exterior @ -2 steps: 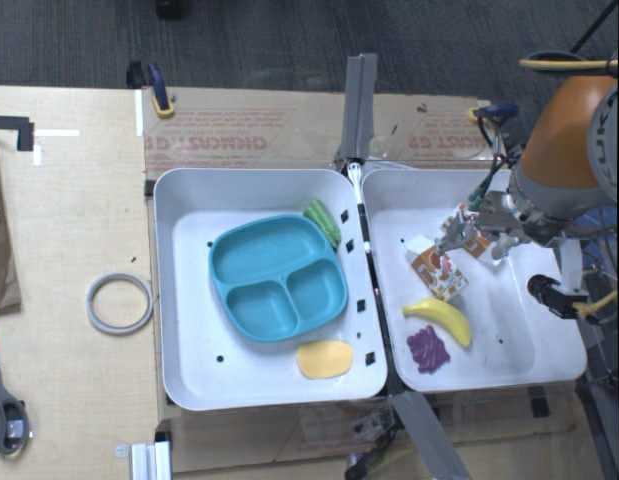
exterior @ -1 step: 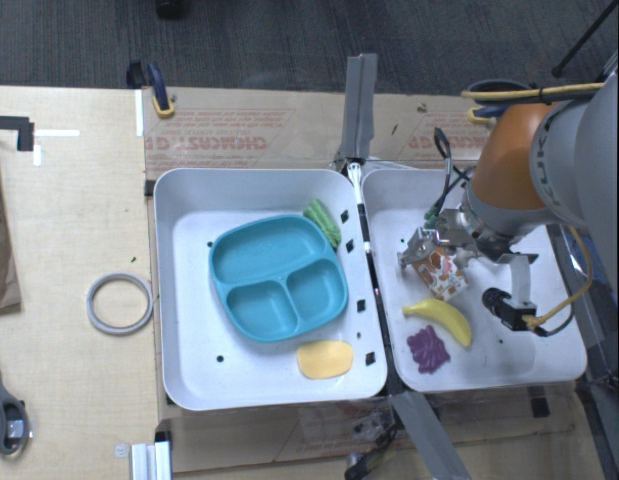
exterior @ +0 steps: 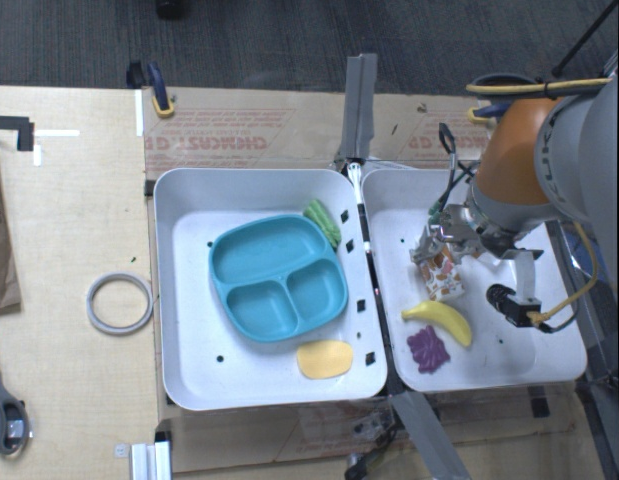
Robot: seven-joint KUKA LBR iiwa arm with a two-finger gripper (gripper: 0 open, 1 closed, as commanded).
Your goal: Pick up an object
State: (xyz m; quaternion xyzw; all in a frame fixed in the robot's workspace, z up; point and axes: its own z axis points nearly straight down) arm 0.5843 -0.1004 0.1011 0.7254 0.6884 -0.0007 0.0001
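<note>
Gripper (exterior: 441, 240) over right bin (exterior: 389, 338), above a carton (exterior: 444, 276); jaw state cannot tell. Banana (exterior: 441, 320) at carton's 6 o'clock. Judgement: descend straight, centre on carton, avoid nudging banana.

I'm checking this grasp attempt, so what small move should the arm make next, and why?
Probably a short straight lift. The gripper sits right on top of the small patterned carton in the right bin, with the banana just below it. Rising slightly would show whether the carton comes along without nudging the banana.
</note>
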